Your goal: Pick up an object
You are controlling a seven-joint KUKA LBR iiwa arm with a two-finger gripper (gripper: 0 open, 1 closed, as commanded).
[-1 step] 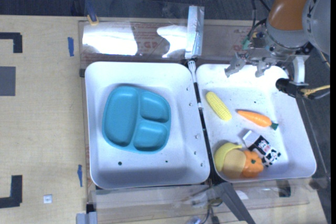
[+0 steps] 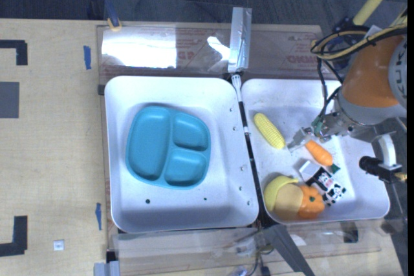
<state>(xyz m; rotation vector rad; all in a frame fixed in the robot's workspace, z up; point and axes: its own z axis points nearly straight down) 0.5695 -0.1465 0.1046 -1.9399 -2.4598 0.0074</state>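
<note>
A: Starting nearest you, what's lying in the right bin (image 2: 372, 207)?

B: At six o'clock you're seeing a yellow-and-orange toy (image 2: 289, 196) touching a small black-and-white piece (image 2: 328, 187); the carrot (image 2: 319, 152) is sitting at centre, the corn (image 2: 268, 130) towards ten.

A: And the gripper (image 2: 309, 136)?

B: It's hovering beside the carrot's upper end, nothing between its fingers; whether they're parted, you can't tell. I'd judge the pick is not yet made

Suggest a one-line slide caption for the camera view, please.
KUKA arm's gripper poised over the right bin between corn and carrot; blue tray in the left bin.
</note>
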